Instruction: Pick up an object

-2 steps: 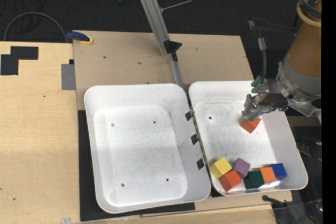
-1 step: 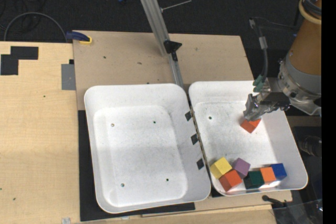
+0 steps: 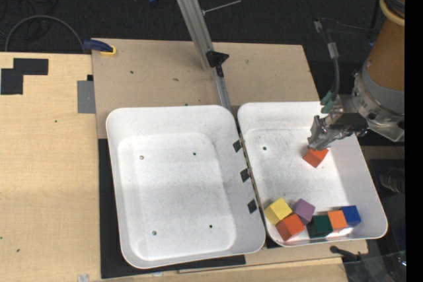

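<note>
- Gripper (image 3: 320, 142) over the right bin (image 3: 370, 175), upper right part, reaching in from the right edge of the view.
- Fingers pointing down and to the left, close together, tips meeting the top of a red-orange block (image 3: 316, 156).
- Block tilted, one corner down, directly under the fingertips; appears pinched between them, though whether it is clear of the bin floor cannot be told.
- Grey wrist with orange band (image 3: 390, 43) above and to the right of the gripper; black cable looping from the wrist up along the arm.
- Cluster of blocks in the near corner of the right bin, well apart from the gripper: yellow block (image 3: 278, 210), purple block (image 3: 304, 209), red block (image 3: 289, 226), green block (image 3: 320, 226), orange block (image 3: 338, 218), blue block (image 3: 351, 214).
- Yellow, purple and red touching each other; green, orange and blue in a row against the near rim.
- Left bin (image 3: 119, 142) beside the right one, rims touching along the middle, black clips on the seam.
- Aluminium rail (image 3: 193, 16) slanting up from between the bins toward the top of the view.
</note>
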Motion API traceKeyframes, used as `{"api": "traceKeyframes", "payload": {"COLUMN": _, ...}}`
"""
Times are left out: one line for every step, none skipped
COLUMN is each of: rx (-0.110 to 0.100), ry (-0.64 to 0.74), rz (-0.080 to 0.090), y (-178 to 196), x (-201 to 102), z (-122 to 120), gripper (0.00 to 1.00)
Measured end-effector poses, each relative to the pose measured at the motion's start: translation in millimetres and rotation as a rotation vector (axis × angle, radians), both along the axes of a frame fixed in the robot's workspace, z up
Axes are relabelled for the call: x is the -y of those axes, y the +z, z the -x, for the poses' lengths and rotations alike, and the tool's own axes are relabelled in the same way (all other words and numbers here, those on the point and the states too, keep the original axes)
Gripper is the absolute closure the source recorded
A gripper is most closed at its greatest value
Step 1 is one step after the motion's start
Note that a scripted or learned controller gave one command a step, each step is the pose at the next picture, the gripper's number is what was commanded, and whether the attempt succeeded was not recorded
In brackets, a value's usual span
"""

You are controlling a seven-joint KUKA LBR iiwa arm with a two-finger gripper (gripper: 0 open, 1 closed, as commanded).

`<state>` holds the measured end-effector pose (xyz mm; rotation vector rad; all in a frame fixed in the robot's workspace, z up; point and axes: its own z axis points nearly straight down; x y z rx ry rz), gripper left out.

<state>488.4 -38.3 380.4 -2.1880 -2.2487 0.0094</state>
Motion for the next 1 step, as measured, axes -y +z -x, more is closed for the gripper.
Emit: {"api": "traceKeyframes", "payload": {"rx": -0.001, "ry": 0.003, "rz": 0.0, "y": -0.4, "x": -0.8, "z": 0.0, "gripper": 0.0}}
